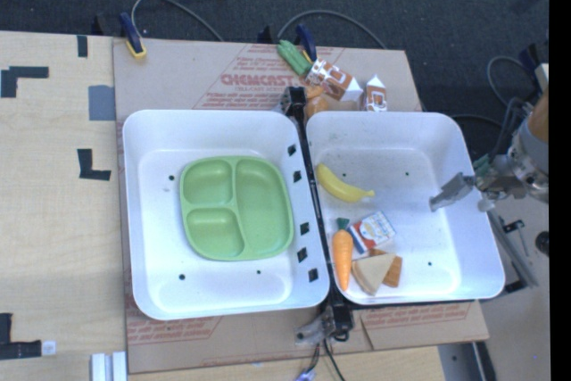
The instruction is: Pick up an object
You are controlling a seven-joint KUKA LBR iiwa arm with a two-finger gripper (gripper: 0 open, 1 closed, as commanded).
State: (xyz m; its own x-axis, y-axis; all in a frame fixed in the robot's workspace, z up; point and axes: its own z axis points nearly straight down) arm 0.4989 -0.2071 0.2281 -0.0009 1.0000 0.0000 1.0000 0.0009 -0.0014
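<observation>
**Waiting on the first grab: nothing lifted yet**

Starting over on the left, the left bin [143, 192] carries a green divided plate [237, 208], lying flat near its middle, and nobody is bothering it. Cross the divider and here is where the action should come: the right bin [446, 138] has all the pickable bits huddled against its left side. A banana [343, 185] lies with its long axis slanting from upper left down to lower right, its tip aimed toward the bin's centre. Just below it, a carrot [342, 258] stands nearly straight up and down in the view, green top toward the banana, point toward the near rim. Beside the carrot sits a small printed carton [376, 230], tilted, and a tan wedge [375, 271] touching an orange piece, the lot close together.

Now to the far right: the gripper [457, 190] hangs over the bin's right rim, well apart from the cluster. Whether its fingers are parted or closed, I cannot tell from here, and nothing shows between them.

So my read is that no pick is done. The whole job remains: reach left, descend, grasp, lift.
</observation>
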